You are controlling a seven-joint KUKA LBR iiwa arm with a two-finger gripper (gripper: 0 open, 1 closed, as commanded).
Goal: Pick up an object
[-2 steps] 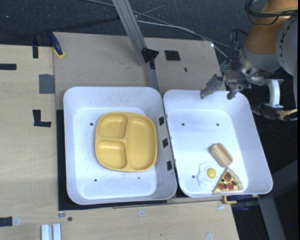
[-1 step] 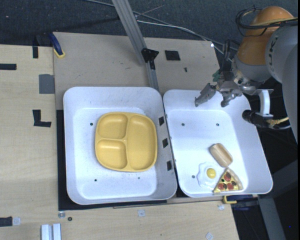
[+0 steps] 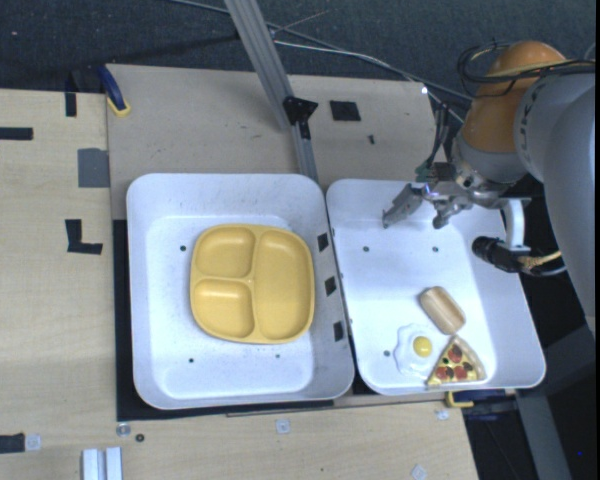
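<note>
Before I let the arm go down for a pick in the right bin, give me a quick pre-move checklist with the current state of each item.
1. Claw open: ok, its two fingers are spread apart above the far end of the right bin.
2. Claw free of any load: ok, nothing sits between the fingers.
3. Targets in the bin: ok, hot dog, fried egg and pizza slice lie at the near end.
4. Claw over a target: not ok, it hangs apart from all three.
5. Targets separated: not ok, egg and pizza touch or nearly touch.
6. Yellow divided plate out of the way: ok, it is in the left bin.
</note>
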